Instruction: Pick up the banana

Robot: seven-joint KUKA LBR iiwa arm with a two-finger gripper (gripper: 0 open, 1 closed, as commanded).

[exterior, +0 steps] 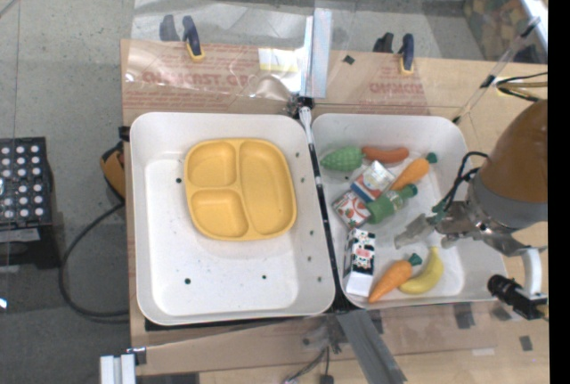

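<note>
Near the right bin's front wall lay the banana, touching a carrot. Just above it hovered the gripper, fingers apart and holding nothing, probably lined up for descending on the fruit.

A robotics lab: two white bins sit on a cardboard-covered bench, clamps just behind them, cables trailing left, an arm at their right.

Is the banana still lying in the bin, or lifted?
Lying in the bin: the banana rests on the right bin's floor beside a carrot, gripper above it.
</note>
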